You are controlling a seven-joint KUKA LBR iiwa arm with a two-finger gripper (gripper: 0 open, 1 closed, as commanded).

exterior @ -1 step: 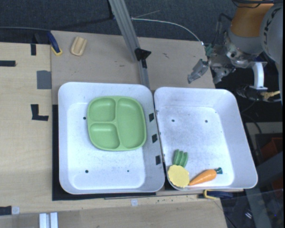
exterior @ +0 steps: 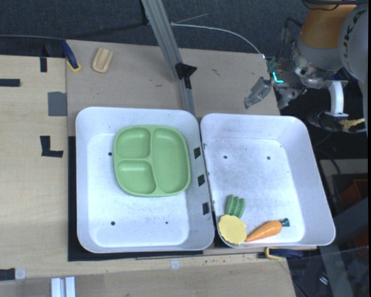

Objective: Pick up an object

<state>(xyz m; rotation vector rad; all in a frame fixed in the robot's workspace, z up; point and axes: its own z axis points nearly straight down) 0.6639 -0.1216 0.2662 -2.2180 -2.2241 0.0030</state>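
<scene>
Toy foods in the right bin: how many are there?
3, all near its front edge: a green piece, a yellow round piece just below it, and an orange carrot beside that.

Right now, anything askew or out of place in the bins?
Nothing is spilled or damaged. The green divided plate lies slightly rotated in the left bin. The carrot, yellow round piece and green piece are crowded into the right bin's near corner. The gripper hangs outside the bins, beyond the right bin's far edge.

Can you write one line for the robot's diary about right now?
gripper: above right bin's far rim, holding nothing | carrot, yellow corn: right bin, near edge | green plate: left bin
</scene>
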